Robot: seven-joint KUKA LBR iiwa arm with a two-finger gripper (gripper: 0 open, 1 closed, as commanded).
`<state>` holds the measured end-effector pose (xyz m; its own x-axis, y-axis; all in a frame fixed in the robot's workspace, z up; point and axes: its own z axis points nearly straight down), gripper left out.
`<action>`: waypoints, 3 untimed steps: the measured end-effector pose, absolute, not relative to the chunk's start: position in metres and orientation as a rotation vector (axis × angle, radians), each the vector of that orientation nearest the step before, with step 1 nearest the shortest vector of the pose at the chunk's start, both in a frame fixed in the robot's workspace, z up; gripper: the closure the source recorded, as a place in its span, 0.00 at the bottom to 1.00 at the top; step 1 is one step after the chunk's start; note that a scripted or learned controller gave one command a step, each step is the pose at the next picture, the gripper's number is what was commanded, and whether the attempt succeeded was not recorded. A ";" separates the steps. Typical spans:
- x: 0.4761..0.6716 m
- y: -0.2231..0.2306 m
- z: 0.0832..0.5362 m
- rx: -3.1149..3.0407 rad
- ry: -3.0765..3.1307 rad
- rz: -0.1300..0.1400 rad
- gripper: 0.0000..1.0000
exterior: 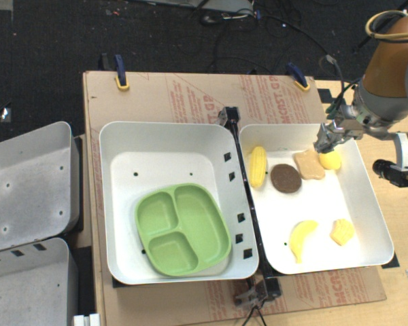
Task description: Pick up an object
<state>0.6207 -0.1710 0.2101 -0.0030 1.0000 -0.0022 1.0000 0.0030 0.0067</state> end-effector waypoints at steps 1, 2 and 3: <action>0.622 -0.166 0.274 2.212 2.221 0.006 1.00; 0.605 -0.119 0.256 2.216 2.231 -0.001 1.00; 0.588 -0.076 0.243 2.217 2.230 -0.002 1.00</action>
